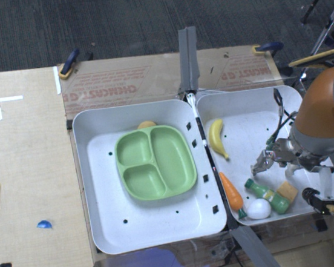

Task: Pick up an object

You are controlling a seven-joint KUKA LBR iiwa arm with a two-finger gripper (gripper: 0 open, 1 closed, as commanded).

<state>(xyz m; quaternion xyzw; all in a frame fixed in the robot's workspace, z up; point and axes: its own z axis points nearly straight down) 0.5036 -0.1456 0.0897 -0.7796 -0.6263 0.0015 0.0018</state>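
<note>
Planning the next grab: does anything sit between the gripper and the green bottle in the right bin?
Nothing visible does. The gripper hangs just above and to the right of the green bottle, with bare bin floor between them.

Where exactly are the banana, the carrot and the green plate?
banana (218,139): camera view, middle of its curved body.
carrot (231,192): camera view, middle of the orange root.
green plate (170,151): camera view, floor of its largest compartment.
</note>
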